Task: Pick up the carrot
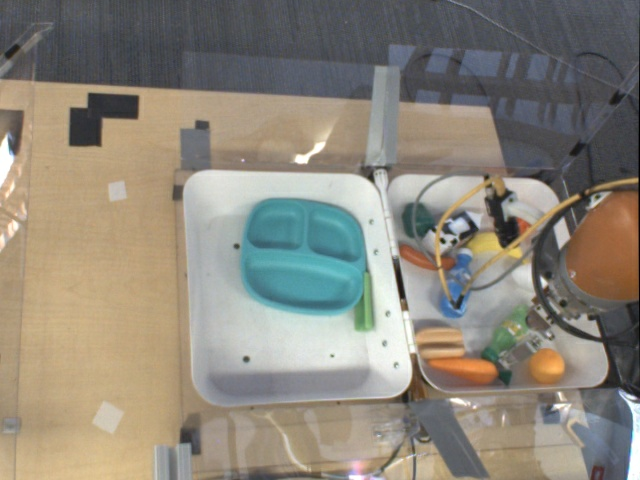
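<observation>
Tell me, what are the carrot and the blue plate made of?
Carrot: probably toy plastic, as its orange skin looks smooth and even, with a slight shine. Blue plate: likely moulded plastic with a matte finish, one flat teal colour with rounded, pressed-in compartments.

just one fixed cam up above the bench [90,298], angled down; both white bins [215,298] fit in frame, arm [605,248] at right edge

Bright even light, glare on bench [312,152] (slightly soft focus).
</observation>
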{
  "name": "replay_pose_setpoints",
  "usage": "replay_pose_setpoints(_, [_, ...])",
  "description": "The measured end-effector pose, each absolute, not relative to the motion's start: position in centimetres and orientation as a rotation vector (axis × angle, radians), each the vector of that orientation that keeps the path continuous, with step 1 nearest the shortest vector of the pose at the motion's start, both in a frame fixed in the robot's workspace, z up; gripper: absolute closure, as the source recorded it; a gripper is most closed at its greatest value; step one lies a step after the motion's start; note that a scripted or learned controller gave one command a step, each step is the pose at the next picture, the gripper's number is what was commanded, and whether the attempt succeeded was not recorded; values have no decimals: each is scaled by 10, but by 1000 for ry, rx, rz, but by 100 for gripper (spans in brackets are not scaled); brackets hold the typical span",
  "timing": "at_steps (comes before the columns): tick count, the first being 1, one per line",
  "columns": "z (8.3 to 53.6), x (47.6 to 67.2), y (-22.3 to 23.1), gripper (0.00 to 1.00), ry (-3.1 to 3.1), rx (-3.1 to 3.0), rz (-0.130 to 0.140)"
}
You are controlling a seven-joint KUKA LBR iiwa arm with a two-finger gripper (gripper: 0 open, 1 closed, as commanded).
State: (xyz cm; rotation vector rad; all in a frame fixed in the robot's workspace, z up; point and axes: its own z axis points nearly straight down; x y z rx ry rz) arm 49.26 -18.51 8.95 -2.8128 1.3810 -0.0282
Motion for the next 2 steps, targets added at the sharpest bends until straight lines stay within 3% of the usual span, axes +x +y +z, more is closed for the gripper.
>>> replay_pose_setpoints(1, [89, 553, -105, 0, 1283, -2857, -18])
replay_pose_setpoints(2, [102, 555, -107, 100, 1294, -2848, -29])
